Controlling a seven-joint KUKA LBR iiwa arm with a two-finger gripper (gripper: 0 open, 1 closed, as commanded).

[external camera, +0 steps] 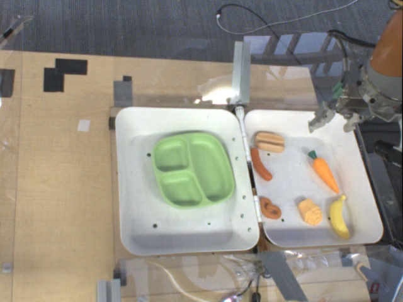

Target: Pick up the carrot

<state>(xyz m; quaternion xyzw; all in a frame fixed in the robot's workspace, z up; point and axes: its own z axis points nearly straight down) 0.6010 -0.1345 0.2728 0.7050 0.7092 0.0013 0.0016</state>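
Note:
The carrot (325,172) is orange with a green top and lies slanted in the right part of the right bin (286,231). My gripper (334,122) hangs over that bin's far right corner, above and a little right of the carrot, apart from it. Its two fingers are spread, one fingertip (315,123) on the left and the other on the right, and nothing sits between them.
The right bin also holds a hot dog bun (269,141), a red sausage (261,164), a brown pretzel (271,207), a corn piece (309,211) and a banana (340,216). A green divided plate (191,168) sits in the left bin (135,231). A metal post (242,74) stands between the bins at the back.

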